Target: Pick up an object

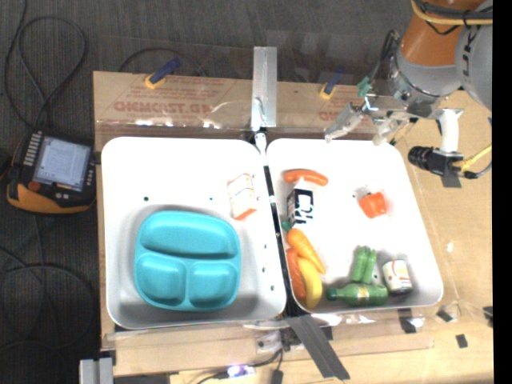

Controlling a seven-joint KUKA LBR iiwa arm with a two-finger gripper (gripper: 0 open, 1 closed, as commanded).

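A: Camera view. Gripper (pixel 362 125) hangs over the far rim of the right bin (pixel 416 206), arm (pixel 440 46) reaching in from the upper right. Fingers look splayed apart, nothing between them. Open and empty, as far as I can tell.

B: Candidates?

A: All below the gripper, toward the near side. Closest is the red pepper (pixel 373 203), alone on bare floor, slightly right of the tool. Sausage (pixel 306 177) sits left of it, touching a black-and-white packet (pixel 302 206). Further down: carrot (pixel 306 249) and banana (pixel 310 282) along the divider, green bottle (pixel 358 294), green pods (pixel 363 262), small can (pixel 397 275), bunched together.

B: Left bin (pixel 120 182)?

A: Well left of the tool. Teal tray (pixel 188 260), orange-white carton (pixel 242 196).

B: Progress?

A: Nothing lifted. Judging by this, approach isn't finished: descent, closing and lift all remain. Pepper looks easiest, being isolated.
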